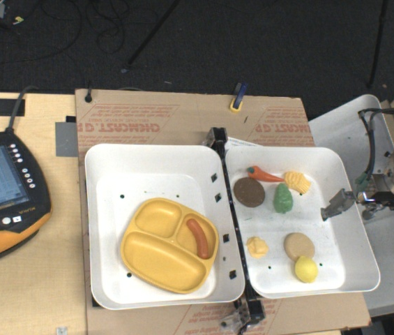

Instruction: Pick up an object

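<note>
While tool (339, 204) hangs at bin's right rim, grip unreadable, lemon (306, 269) lies near.

Single fixed camera above bench (43, 124), angled down, both bins (155, 160) framed.

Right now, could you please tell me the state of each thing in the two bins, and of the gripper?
gripper: at the right bin's right edge, holding nothing visible
yellow tray: flat in the left bin
sausage: lying in the tray's right compartment
carrot: lying flat in the right bin
green vegetable: beside the brown disc
lemon: touching the tan round piece
</note>
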{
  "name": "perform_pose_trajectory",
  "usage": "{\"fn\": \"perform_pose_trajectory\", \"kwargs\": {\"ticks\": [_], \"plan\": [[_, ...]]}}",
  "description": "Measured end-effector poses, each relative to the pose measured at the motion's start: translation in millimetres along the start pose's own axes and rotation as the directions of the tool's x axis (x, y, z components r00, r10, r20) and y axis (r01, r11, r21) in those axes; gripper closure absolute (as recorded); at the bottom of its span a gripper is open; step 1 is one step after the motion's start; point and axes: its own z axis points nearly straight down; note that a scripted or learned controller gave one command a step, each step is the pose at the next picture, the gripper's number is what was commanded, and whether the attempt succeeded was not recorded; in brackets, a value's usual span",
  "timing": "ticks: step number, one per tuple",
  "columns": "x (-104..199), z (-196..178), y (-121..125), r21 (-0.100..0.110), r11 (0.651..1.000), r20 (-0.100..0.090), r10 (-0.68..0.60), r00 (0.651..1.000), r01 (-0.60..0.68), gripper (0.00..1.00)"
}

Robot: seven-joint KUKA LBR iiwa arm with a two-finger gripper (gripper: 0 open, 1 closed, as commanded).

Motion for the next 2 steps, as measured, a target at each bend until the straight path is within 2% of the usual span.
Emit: {"fn": "perform_pose_trajectory", "kwargs": {"ticks": [1, 2], "plan": [[-1.0, -9.7, -0.2, 0.002, 1.000, -0.001, 0.000, 1.000, 0.000, 1.00], [-12.5, -152.0, 24.5, -0.019, 1.000, 0.008, 0.000, 1.000, 0.000, 1.00]]}}
